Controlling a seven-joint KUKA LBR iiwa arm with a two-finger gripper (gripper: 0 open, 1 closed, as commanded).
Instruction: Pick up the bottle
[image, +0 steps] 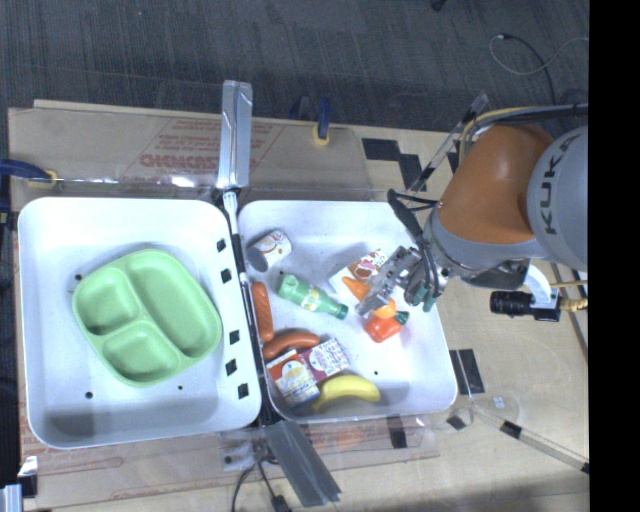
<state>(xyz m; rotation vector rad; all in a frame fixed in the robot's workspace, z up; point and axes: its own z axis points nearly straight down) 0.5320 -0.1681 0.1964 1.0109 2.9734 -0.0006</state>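
Note:
A green bottle (311, 297) lies on its side near the middle of the right bin (330, 215), cap end pointing right. My gripper (392, 286) hangs over the right part of that bin, to the right of the bottle and just above an orange and red toy pepper (383, 325). The gripper stands apart from the bottle and nothing shows between its fingers.
In the right bin lie a small can (270, 245), a sausage (262, 308), a hot dog (290, 342), a snack packet (368, 266), a yoghurt cup (300, 377) and a banana (348, 391). The left bin (50, 300) holds a green divided plate (147, 315).

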